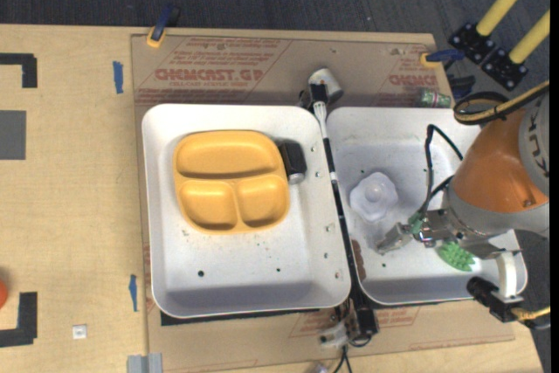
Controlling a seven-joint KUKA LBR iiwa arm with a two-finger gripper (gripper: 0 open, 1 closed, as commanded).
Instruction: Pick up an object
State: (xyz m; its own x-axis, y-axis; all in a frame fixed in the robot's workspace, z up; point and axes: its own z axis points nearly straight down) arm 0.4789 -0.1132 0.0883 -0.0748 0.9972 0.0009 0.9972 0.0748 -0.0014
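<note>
1. Reaching into the right bin (397, 140): gripper (393, 238) sits low over the bin floor, just below-right of the clear cup (374, 195), apart from it.
2. Whether the gripper is released or clenched I cannot tell; nothing visibly held.
3. Likely target is the cup, in the middle of the right bin, near the divider. A green item (454, 254) lies by the wrist, partly hidden.
4. To do it well: shift up-left to centre over the cup, straddle its walls, then descend; an off-centre close would likely push it away.
5. Cup looks round and seems to stand mouth-up; no clear long axis in plan, so approach angle is free.
6. Left bin (166, 188) holds a yellow tray (231, 179); ignore.
</note>
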